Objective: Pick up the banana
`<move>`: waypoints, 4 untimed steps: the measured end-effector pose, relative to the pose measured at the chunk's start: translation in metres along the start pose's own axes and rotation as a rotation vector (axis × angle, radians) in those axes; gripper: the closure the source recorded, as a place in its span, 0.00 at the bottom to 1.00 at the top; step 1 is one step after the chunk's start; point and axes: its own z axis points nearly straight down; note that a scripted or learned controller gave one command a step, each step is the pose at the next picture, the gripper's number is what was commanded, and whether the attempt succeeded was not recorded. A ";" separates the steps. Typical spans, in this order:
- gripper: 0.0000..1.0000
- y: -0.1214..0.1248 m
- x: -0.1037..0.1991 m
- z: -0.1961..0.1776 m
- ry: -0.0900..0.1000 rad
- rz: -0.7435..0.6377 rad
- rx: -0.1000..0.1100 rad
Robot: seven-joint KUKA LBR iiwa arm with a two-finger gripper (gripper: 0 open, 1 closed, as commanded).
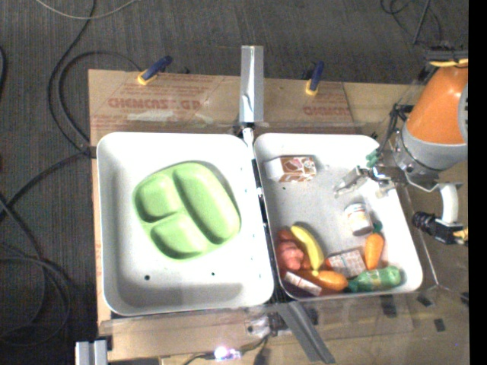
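Note:
The yellow banana (307,245) lies in the right bin (319,144), near its front, resting against a pile of toy food. My gripper (360,179) hangs over the right side of that bin, above and to the right of the banana and well apart from it. Its fingers (348,184) point left with a small gap and nothing between them.
Around the banana lie a pink-red item (288,254), an orange piece (331,279), a carrot (373,249), a green item (377,277), a small packet (348,261) and a white bottle (356,217). A snack packet (297,167) sits at the bin's back. The left bin (122,280) holds a green divided plate (188,209).

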 end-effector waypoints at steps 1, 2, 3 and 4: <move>0.00 0.023 0.024 -0.008 0.000 0.051 0.000; 0.00 -0.021 0.050 0.096 -0.002 0.037 -0.012; 0.00 -0.021 0.050 0.096 -0.002 0.036 -0.013; 0.00 -0.071 0.068 0.096 -0.009 -0.127 -0.021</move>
